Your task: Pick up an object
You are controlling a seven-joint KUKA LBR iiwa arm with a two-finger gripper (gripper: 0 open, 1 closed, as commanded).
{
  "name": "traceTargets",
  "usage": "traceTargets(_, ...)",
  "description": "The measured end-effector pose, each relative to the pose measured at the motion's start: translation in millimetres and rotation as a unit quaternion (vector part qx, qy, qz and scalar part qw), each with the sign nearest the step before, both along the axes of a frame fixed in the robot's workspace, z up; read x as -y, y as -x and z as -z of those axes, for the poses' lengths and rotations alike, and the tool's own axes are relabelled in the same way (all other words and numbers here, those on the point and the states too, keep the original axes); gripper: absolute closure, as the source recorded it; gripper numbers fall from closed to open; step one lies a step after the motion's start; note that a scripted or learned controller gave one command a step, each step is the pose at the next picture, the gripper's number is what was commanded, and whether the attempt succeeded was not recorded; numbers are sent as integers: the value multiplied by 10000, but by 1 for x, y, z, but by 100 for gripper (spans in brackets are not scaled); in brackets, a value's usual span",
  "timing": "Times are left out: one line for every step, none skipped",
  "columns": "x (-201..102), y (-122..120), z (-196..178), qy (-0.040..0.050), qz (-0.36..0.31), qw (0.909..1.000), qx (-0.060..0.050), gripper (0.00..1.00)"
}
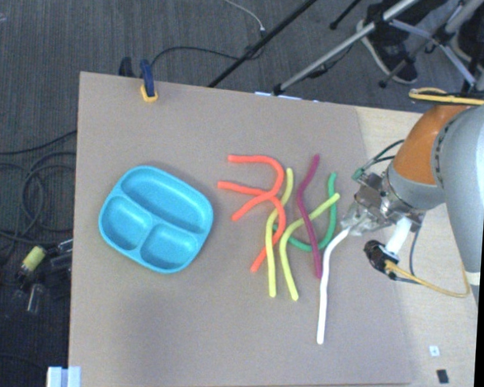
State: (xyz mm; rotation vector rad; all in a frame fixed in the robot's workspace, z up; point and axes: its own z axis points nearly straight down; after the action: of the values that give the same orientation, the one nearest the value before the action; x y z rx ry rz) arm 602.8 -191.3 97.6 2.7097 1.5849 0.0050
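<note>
White strand (pixel 324 293) lies nearest, running up from near the board's (pixel 133 330) front edge toward its right edge, where the gripper (pixel 351 225) sits over its curled top end; whether it has closed, I cannot tell. Looks light, limp and rubbery, so take that top end, clear of the tangled strands (pixel 281 224).

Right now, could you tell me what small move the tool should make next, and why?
Probably a short descent onto the white strand: the tool sits at that strand's upper end, right of the tangled pile, and nothing shows between its fingers.
</note>
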Motion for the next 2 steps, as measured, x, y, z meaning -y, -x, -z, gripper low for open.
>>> traceTargets(0,0,0,1,0,10000,-2,0)
traceTargets(-19,9,-36,8,3276,9448,-39,0)
